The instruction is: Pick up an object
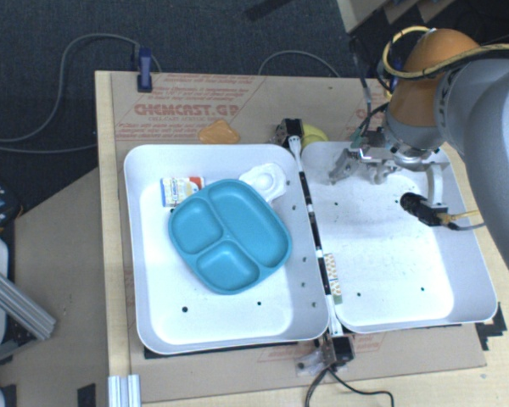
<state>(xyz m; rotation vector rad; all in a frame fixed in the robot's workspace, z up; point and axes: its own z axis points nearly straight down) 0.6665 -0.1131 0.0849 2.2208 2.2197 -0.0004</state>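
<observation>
In the left bin (153,295) a blue divided plate (229,234) lies near the middle. A small white cup (265,179) touches the plate's far right edge. A little box with blue and red print (177,189) sits at the plate's far left. My gripper (363,170) hangs over the far end of the right bin (390,287), well to the right of these objects. Its grey fingers stand spread apart with nothing between them.
Behind the bins on the cardboard lie an orange piece (219,131) and a yellow-green object (313,134) beside a black clamp (289,129). The arm's orange band (424,75) and grey body fill the upper right. A ridge (314,236) divides the bins.
</observation>
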